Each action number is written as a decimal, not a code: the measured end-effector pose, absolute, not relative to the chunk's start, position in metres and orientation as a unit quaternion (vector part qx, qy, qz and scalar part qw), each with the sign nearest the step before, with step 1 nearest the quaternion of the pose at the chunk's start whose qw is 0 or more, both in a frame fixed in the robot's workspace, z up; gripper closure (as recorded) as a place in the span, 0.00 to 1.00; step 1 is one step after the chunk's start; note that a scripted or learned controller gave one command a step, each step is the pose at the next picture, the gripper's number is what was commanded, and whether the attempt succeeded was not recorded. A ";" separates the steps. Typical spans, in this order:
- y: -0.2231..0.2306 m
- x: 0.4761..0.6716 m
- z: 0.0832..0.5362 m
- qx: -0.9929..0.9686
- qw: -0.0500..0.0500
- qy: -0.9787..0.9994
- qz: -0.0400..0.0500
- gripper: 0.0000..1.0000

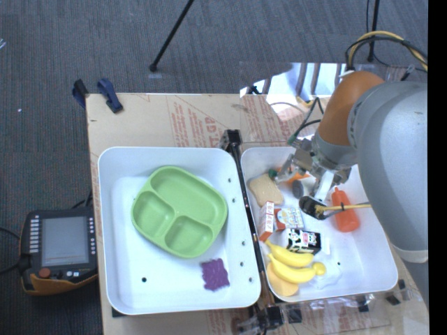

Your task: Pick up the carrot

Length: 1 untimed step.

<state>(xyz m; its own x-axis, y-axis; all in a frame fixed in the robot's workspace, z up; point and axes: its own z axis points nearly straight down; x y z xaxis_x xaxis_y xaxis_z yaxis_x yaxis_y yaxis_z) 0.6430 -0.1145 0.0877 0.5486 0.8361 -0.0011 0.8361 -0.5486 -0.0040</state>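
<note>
- The carrot point(345, 213) lay in the bin on the view's right point(380, 267), on the bare white floor near its outer side.
- The hand point(297, 174) hung low over the same bin, near the carrot on the view's left. How far open it was, and whether it gripped anything, could not be told.
- Bananas point(293, 264) and a cow-patterned carton point(302, 241) lay toward that bin's front.
- The other bin point(112, 271) held a green divided plate point(179, 211) and a purple piece point(215, 274).

A robot lab — tripod legs point(178, 28) on grey carpet point(63, 33); teach pendant point(61, 246) (small screen) beside the bench point(160, 121).
</note>
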 end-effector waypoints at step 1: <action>-0.114 0.640 0.094 -0.879 0.005 -0.477 0.008 1.00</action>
<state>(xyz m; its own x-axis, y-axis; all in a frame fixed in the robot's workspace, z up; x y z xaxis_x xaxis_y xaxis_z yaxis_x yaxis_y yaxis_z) 0.6398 -0.1142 0.0943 0.5451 0.8383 -0.0088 0.8382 -0.5452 -0.0158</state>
